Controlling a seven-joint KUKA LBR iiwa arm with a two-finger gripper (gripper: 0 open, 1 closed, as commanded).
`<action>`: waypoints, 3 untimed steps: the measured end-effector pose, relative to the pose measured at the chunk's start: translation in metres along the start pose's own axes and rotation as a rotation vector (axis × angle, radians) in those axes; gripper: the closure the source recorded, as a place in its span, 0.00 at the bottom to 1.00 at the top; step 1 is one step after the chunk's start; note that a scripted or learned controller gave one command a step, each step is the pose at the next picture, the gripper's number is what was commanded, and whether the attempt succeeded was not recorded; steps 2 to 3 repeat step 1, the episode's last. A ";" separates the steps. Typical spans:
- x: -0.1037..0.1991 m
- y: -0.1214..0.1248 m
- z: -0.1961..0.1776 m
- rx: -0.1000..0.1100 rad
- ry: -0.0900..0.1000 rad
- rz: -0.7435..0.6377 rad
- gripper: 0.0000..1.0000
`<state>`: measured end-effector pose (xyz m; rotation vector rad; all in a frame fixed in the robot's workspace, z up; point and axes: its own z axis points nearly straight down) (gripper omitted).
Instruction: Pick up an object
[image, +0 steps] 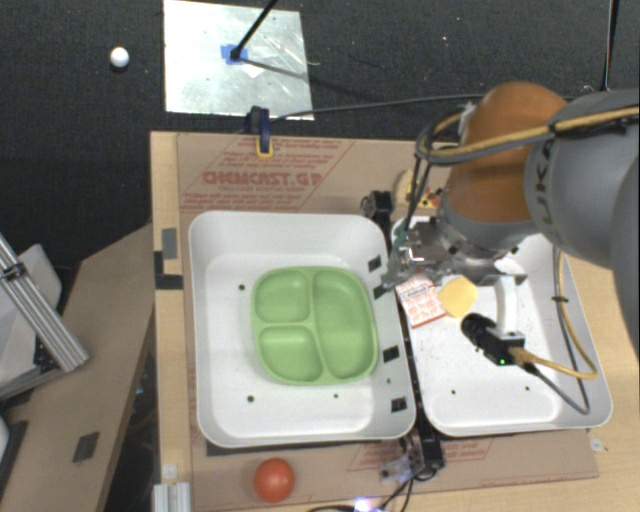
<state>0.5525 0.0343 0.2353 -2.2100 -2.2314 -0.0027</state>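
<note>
Two small things in the right bin (480, 400) are the likeliest targets: a red-and-white packet (420, 303) lying flat close to the wall shared with the left bin (225, 400), and a yellow piece (458, 296) just beside it, toward the counter's (260, 170) right edge. They look to be touching or nearly so. The pincer (410, 262) hangs over the far inner corner of the right bin, close above the packet's far end. The bulk of the arm (580, 190) covers it, so I cannot tell whether it is released or clenched, and nothing can be seen held in it.

The step in hand looks like the approach to a grasp. To do it well, the pincer should commit to one item, not the seam between them. The yellow piece seems the better choice, since it appears thicker and stands farther from the wall. The packet is thin and flat, so a straight descent would probably slide off it or pin it to the floor. Shifting toward the counter's right edge and slightly nearer before lowering would centre the pincer on the yellow piece and keep it clear of the bin wall.

The green divided plate (314, 326) in the left bin is broad and low, a poor pick. The orange ball (273, 478) sits outside the bins, by the counter's near edge.
</note>
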 end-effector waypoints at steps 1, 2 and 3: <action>0.054 -0.004 0.014 0.001 0.000 0.000 1.00; 0.054 -0.004 0.014 0.001 0.000 0.000 1.00; 0.054 -0.004 0.014 0.001 0.000 0.000 1.00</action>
